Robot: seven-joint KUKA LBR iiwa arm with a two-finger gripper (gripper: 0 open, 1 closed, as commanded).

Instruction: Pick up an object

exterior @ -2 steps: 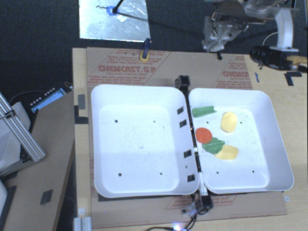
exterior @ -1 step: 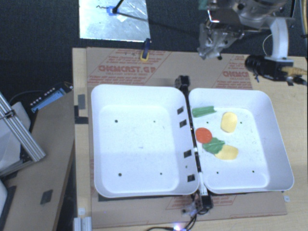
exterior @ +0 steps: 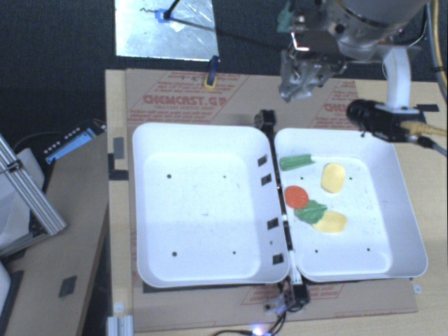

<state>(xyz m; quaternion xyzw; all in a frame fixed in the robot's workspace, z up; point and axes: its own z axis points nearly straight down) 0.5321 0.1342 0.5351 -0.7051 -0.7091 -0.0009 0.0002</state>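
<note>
While unreadable as to grip, gripper (exterior: 302, 82) above right bin's (exterior: 399, 187) far edge.

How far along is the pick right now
Nothing looks done yet. The gripper sits high above the far edge of the right bin, with nothing visible between its fingers. All the items lie in that bin: green piece, yellow piece, red disc, and a green and yellow pair. The descent, grasp and lift are all left.

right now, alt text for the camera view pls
The gripper hangs above the bench beyond the right bin, which holds a green strip, two yellow pieces, a red disc and a green piece.
</note>
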